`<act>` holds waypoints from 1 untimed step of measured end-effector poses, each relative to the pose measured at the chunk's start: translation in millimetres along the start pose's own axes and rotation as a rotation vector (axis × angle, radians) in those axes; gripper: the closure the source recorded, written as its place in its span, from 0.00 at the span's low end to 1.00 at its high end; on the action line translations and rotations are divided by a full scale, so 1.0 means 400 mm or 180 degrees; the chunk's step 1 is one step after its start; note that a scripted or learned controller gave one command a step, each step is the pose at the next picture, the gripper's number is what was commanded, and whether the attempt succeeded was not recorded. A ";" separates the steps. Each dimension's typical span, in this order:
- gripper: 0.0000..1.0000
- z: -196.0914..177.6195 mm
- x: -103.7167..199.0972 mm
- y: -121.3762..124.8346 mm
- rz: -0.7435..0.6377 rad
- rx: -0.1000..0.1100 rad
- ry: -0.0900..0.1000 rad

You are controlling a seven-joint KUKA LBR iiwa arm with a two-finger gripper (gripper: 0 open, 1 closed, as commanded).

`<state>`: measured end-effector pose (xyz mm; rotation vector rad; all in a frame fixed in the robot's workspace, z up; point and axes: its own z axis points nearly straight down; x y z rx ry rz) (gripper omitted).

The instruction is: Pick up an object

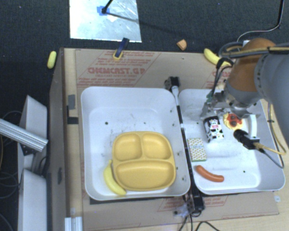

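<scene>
Reaching in from the right of the camera view, the grey arm [274, 76] bends over the right bin [245, 170], one of two white bins side by side; the gripper [211, 110] hangs low over that bin's upper left part, near the divider; whether it is spread or closed cannot be made out, and nothing can be seen clamped in it.

Four loose things lie in the right bin: one black-and-white block [213, 129] just below the gripper, whether touching it cannot be told; one orange-red piece [231, 121] just to the block's right, too small to name; one green-speckled pad [197, 149] lying flat below the block, near the divider; one sausage [209, 173] lying alone near the front wall.

The left bin [89, 129] holds two things: one yellow plate [143, 160] with three compartments, set toward the front; one banana [112, 181] touching the plate's lower left edge.

Outside the bins lie three small things: one yellow piece [51, 59] off the bench's far left corner; one second yellow piece [211, 56] behind the right bin; one tan chunk [182, 44] just left of it.
</scene>
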<state>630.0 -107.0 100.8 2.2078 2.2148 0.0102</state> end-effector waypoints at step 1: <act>1.00 -0.218 0.121 -0.058 -0.0006 0.0030 0.0019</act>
